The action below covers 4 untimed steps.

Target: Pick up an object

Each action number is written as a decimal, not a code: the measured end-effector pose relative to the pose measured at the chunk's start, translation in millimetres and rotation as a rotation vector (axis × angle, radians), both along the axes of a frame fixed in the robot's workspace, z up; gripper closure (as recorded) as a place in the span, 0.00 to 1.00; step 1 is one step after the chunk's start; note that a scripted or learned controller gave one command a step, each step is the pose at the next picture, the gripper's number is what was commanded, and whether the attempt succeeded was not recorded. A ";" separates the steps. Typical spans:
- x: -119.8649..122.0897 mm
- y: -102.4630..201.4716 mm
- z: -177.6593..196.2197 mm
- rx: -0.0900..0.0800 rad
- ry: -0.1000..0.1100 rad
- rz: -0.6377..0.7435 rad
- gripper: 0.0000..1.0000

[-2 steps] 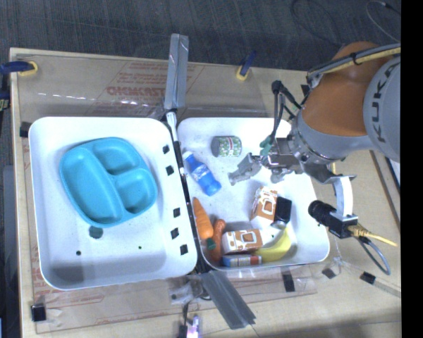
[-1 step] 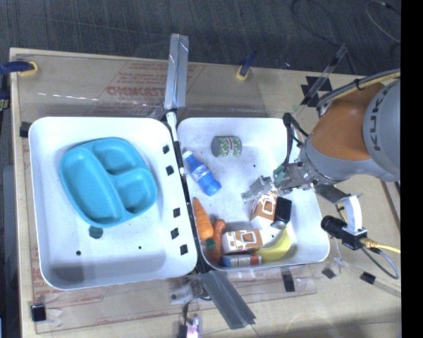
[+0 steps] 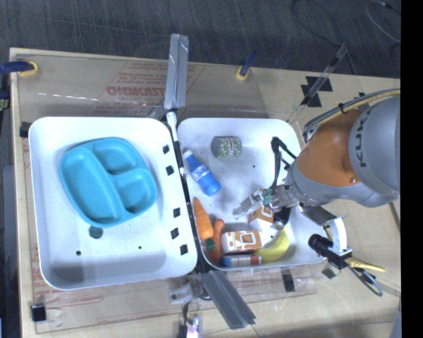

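From my end the pick looks under way but not finished: the claw (image 3: 262, 204) is down inside the right bin (image 3: 257, 129), low among the clutter at its near side, and I cannot tell from this angle what state it is in or whether it has anything. Nothing is visibly lifted, so I judge the grasp itself is what is left, then the raise. The likely candidates sit right around it: a small orange-and-white box (image 3: 262, 218) touching or just beneath the tool, a banana (image 3: 278, 246) just beside that toward the bin's near wall, a flat orange carton (image 3: 240, 241) next to the banana, and a carrot (image 3: 203, 220) lying along the divider side. A blue bottle (image 3: 201, 174) and a green can (image 3: 226, 146) rest farther up the same bin, well apart from the tool. The left bin (image 3: 49, 252) carries a blue divided tray (image 3: 109, 178), untouched, and both bins sit on the tabletop (image 3: 84, 76)
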<state>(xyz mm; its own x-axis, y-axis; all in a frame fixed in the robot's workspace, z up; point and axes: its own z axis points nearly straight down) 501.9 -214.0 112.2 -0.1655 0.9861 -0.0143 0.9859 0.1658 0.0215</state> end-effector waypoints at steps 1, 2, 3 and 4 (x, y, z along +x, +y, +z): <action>3.1 -1.2 13.4 -0.006 -0.008 0.006 1.00; 39.5 46.6 79.7 0.012 0.026 -0.108 1.00; 39.4 46.4 79.5 0.012 0.026 -0.108 0.00; 24.0 5.3 0.6 0.002 -0.002 -0.074 0.00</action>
<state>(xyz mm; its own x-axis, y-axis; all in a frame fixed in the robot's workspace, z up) 525.9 -208.7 112.7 -0.0918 0.9957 -0.0121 0.9955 0.0921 0.0233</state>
